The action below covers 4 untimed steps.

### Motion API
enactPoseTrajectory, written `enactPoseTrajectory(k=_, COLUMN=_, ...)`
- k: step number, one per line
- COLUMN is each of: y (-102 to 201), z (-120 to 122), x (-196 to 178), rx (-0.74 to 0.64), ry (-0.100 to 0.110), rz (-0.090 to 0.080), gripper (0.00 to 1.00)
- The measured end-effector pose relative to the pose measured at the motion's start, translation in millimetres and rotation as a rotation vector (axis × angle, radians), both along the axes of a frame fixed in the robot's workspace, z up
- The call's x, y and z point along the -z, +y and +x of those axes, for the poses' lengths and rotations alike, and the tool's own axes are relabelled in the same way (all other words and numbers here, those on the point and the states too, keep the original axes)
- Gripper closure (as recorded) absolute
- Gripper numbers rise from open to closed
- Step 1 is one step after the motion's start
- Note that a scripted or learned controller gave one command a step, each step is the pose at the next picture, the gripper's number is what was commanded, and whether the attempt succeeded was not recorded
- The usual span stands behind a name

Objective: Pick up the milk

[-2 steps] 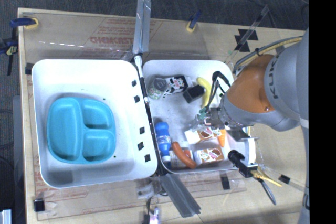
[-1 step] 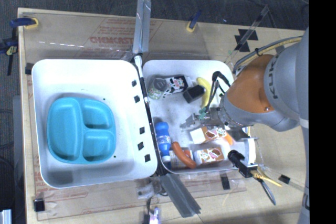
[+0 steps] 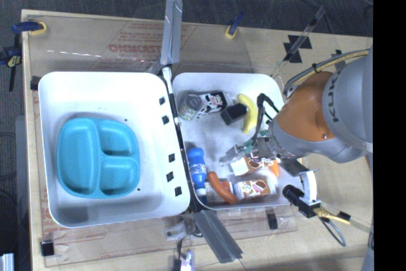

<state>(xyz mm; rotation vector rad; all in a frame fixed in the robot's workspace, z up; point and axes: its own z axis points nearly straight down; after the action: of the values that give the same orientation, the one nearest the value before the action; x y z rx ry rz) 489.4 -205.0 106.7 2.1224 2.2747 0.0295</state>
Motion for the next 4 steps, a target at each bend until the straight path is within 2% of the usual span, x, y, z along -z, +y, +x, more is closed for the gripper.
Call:
enactPoseTrajectory(k=1, y=-4, z=2, x=-14, rx=-0.001, ry=-0.006, rz=-0.007, gripper=1.0)
enactPoseTrajectory(k=2, y=53, z=-12, x=-119, rx=0.108, ry=0.036, rz=0.01, gripper=1.0)
enactPoseTrajectory(k=3, y=54, z=-11, x=-128, rx=0.101, ry=0.038, rz=0.01, gripper=1.0)
enactPoseTrajectory(k=4, y=95, z=-2, x=-52, rx=-0.087, ry=0.041, rz=0.007, gripper=1.0)
